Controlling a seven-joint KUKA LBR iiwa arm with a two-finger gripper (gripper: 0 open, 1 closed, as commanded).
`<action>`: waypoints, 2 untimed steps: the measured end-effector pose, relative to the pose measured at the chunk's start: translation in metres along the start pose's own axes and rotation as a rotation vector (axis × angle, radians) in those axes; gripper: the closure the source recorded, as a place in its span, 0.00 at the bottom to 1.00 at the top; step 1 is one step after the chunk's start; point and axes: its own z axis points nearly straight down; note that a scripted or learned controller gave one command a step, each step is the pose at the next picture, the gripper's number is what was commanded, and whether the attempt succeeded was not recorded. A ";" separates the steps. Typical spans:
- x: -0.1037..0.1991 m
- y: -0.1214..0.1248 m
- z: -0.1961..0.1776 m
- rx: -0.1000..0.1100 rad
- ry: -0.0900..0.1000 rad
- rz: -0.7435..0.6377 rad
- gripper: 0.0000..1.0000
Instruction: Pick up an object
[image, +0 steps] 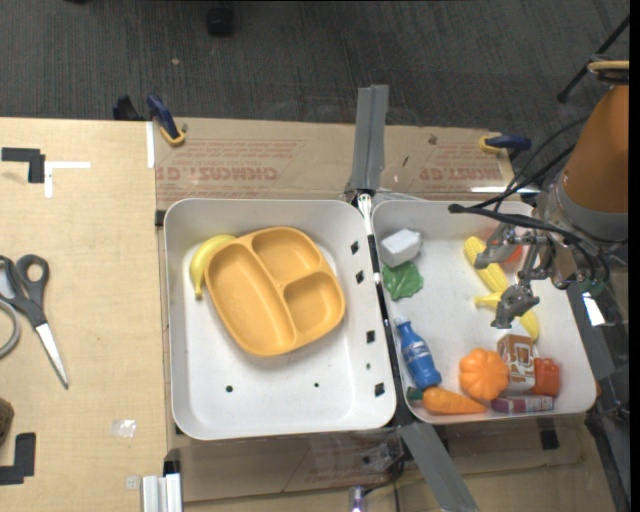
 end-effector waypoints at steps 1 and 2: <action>-0.044 -0.028 0.145 0.001 -0.003 0.031 0.00; -0.013 -0.054 0.144 0.001 -0.002 -0.103 0.00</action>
